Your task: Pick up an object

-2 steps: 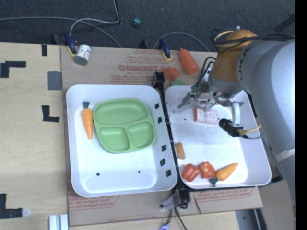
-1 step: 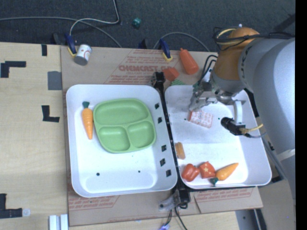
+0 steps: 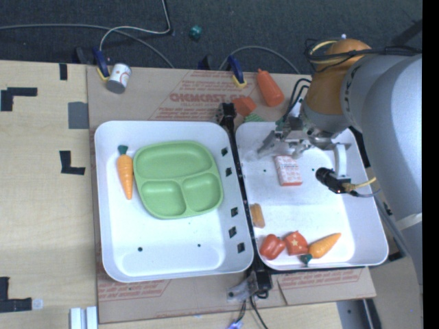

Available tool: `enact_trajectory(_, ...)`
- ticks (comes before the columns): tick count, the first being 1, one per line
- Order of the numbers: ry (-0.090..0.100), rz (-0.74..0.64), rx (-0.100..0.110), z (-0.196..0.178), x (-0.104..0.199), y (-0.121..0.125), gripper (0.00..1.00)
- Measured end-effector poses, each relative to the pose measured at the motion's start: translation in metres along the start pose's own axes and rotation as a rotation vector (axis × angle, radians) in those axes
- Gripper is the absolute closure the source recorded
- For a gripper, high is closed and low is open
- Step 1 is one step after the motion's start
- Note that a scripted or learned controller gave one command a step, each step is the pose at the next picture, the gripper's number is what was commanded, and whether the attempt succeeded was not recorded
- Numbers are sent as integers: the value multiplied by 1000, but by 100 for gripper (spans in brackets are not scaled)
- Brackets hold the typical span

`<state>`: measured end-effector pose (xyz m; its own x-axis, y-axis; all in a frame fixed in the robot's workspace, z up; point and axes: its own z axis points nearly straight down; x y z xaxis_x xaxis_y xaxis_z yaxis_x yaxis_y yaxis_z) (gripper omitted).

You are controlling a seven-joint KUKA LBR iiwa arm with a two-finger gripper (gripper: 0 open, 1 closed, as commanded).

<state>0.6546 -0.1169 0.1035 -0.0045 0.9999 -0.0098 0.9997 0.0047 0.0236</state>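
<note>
The tabletop (image 3: pixel 41 204) carries two white bins (image 3: pixel 110 252) side by side on cardboard (image 3: pixel 185 98); an orange carrot toy (image 3: pixel 269 88) lies on the cardboard at upper centre.

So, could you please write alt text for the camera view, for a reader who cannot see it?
A grey robot arm reaches from the right, its gripper over the right bin just above a small white-and-red packet. That bin also holds toy vegetables near its front edge; the left bin holds a green divided plate and a toy carrot.
</note>
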Motion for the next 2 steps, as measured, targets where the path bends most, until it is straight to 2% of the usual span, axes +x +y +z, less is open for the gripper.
enact_trajectory(1,0,2,-2,9,3,-32,0)
enact_trajectory(2,2,3,1,0,3,-32,100)
